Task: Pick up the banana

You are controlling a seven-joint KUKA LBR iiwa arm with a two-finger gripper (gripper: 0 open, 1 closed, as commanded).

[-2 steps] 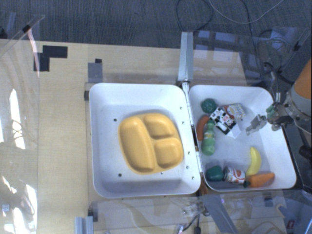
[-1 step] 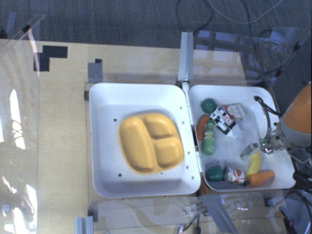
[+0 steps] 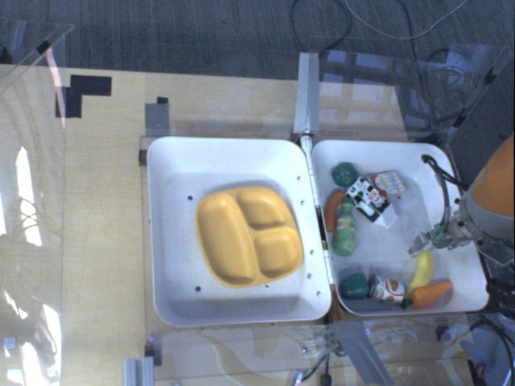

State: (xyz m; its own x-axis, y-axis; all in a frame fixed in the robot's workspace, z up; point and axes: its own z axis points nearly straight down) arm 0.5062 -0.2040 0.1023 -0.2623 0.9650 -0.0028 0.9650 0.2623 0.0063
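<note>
We see the banana (image 3: 422,270) lying unlifted near the right bin's (image 3: 410,153) front right corner, our claw (image 3: 438,236) just above its tip, grip state unclear, pickup ahead.

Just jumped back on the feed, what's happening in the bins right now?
The arm's tool is down in the right bin, at the upper end of the banana, near the bin's right wall. The banana lies on the bin floor beside an orange carrot-like piece, so it is not lifted. Other small items crowd that bin, including a green bottle. The left bin holds a yellow divided tray.
</note>
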